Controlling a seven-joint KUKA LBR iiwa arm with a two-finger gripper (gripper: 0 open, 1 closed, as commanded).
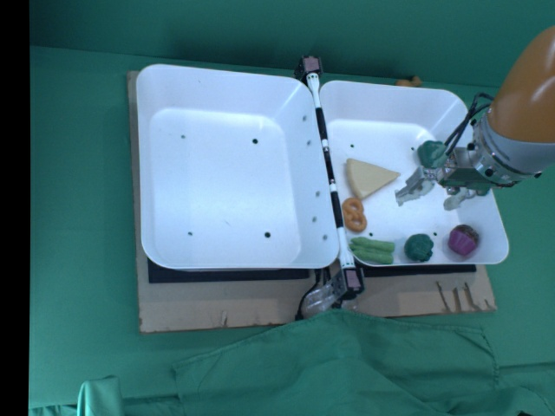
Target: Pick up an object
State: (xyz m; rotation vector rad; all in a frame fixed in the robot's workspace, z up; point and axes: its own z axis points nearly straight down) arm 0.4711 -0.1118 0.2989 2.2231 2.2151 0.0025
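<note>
My gripper (pixel 434 193) hangs over the right bin (pixel 381 102), its two grey fingers spread open with nothing between them. A dark green lump (pixel 430 153) lies just behind it. A pale yellow cheese wedge (pixel 369 177) sits to its left, with an orange pretzel (pixel 354 214) below that. Along the bin's front edge lie green bean pods (pixel 373 249), a dark green broccoli piece (pixel 419 247) and a purple round piece (pixel 463 240).
The left bin (pixel 217 163) lies beside the right one, joined by a black-and-white hinge bar (pixel 325 150). Both rest on a cardboard sheet (pixel 217 306). Green cloth (pixel 347 362) bunches at the front. A small orange item (pixel 408 81) lies behind the right bin.
</note>
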